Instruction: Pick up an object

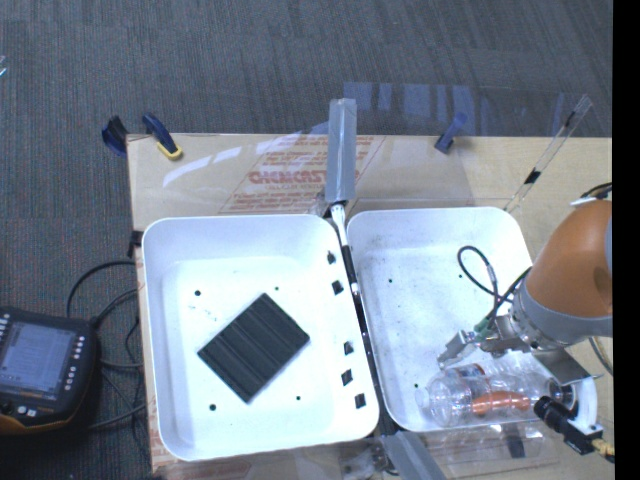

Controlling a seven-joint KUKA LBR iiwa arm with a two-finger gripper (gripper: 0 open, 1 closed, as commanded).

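Two white bins [160,258], one black ridged pad [254,346] in left bin, one clear bottle [478,393] in right, gripper [470,353] just above bottle, grip unclear.

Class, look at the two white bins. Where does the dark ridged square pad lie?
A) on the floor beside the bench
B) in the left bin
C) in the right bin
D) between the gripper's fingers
B: the dark ridged pad lies flat on the floor of the left bin, turned cornerwise, far from the gripper in the right bin.

bins [250,233]: glossy white plastic | pad [254,347]: matt black, ribbed | bottle [480,392]: clear plastic
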